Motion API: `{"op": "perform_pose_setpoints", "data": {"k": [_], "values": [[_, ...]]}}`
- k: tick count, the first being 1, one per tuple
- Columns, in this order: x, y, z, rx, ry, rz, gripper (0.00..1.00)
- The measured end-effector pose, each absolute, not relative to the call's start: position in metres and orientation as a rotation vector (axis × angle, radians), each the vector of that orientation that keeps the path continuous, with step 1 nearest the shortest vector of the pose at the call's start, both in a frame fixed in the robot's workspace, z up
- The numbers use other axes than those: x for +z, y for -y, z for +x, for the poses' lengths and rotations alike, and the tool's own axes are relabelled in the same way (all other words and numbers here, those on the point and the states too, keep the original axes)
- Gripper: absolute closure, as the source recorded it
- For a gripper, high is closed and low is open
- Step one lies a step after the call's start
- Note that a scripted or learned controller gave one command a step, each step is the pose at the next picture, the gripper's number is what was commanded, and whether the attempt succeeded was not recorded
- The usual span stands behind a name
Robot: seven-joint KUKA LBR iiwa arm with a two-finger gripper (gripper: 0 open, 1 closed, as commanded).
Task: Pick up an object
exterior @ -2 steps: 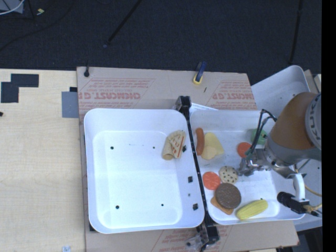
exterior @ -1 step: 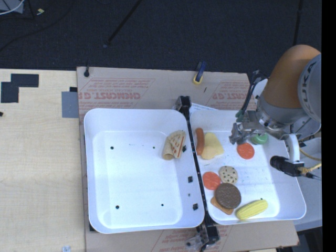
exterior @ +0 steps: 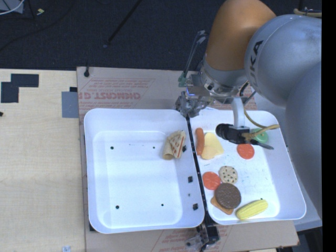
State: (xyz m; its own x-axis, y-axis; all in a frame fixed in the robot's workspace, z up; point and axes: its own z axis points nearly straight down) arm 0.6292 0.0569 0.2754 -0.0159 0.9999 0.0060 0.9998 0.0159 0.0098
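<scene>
Lying alone in the left bin (exterior: 105, 140), one wrap (exterior: 175, 144) is seen at its three o'clock edge. Two red slices (exterior: 245, 151), one cookie (exterior: 228, 174), one corn cob (exterior: 252, 209) are counted in the right bin (exterior: 283, 193). Whether the gripper (exterior: 191, 105) is wide or narrow cannot be told.

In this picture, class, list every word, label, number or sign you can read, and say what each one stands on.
"KUKA": partly seen, running down the grey arm.
Red print on the cardboard behind the bins: upside down from this camera, too blurred to read surely.
More red print on the cardboard's front edge: too small to read.
Nothing readable on the bins or the toy food.
</scene>
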Motion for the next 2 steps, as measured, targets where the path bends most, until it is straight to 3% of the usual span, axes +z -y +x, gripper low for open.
{"op": "perform_pose_setpoints", "data": {"k": [1,2], "values": [[0.347,-0.036,0.530,-0.001,-2.222,2.225,1.00],[0.247,-0.089,0.563,-0.008,-2.227,2.223,1.00]]}}
